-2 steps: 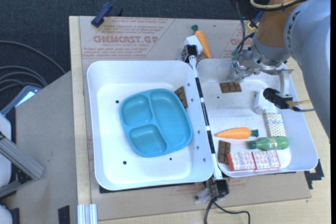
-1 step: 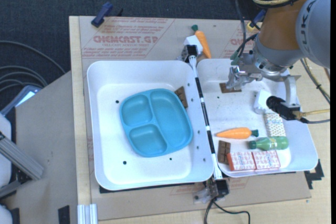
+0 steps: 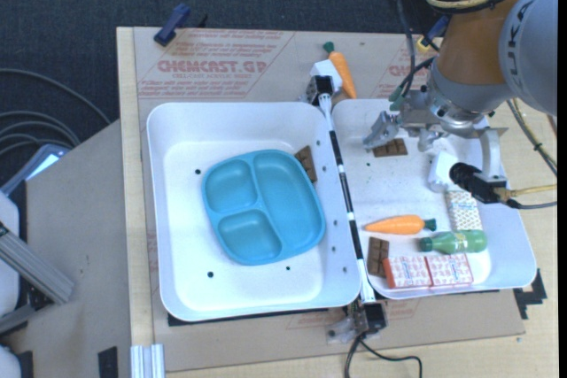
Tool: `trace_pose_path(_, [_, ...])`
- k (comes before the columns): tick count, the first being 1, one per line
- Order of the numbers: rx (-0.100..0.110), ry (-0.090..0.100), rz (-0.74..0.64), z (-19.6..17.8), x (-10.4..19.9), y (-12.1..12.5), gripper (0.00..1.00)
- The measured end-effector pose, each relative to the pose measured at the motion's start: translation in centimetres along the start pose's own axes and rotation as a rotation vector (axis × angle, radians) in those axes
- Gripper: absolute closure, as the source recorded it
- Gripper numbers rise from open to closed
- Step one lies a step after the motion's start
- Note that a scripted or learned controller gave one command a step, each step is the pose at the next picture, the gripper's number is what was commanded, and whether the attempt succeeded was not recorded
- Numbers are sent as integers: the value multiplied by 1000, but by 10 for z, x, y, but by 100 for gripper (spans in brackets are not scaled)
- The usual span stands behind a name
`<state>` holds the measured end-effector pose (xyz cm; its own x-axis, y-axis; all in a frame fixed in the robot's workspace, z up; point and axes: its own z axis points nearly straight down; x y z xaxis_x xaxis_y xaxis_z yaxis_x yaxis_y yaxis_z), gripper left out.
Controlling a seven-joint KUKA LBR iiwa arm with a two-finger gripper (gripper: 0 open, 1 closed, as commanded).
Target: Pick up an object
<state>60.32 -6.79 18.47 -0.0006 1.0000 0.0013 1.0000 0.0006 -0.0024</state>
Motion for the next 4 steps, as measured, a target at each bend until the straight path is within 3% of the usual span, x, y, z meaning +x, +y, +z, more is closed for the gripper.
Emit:
trace_pose_path(1, [-1,-1,1,101,-24,-49,0])
trace_pose_path(2, [0,0,2,101,-37,-100,0])
trace_pose_path(3, [-3,-2,2,62,-111,-50,0])
trace_pose_path(4, [0,0,0,101,-60,-101,0])
